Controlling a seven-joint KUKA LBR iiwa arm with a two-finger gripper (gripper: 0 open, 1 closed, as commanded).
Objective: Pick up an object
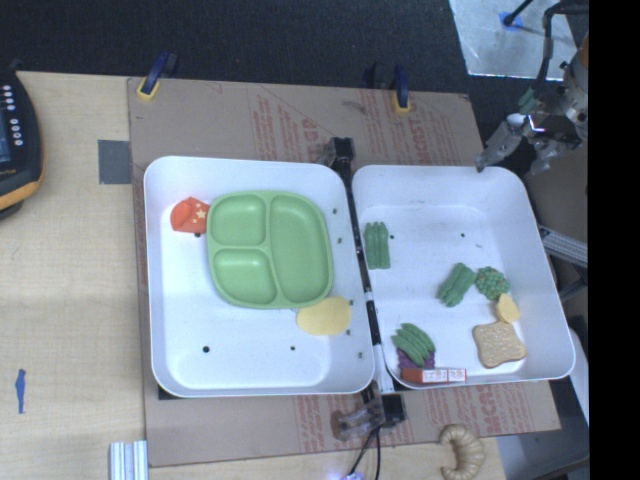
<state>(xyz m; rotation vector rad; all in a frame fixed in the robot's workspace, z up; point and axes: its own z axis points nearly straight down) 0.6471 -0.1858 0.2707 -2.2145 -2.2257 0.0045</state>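
Broccoli | right bin | green plate | left bin

toy foods (greens, toast) scattered in right bin

On the tabletop, brown cardboard lies under the bins, held by two blue clamps, with a black-and-orange controller at the far left edge.
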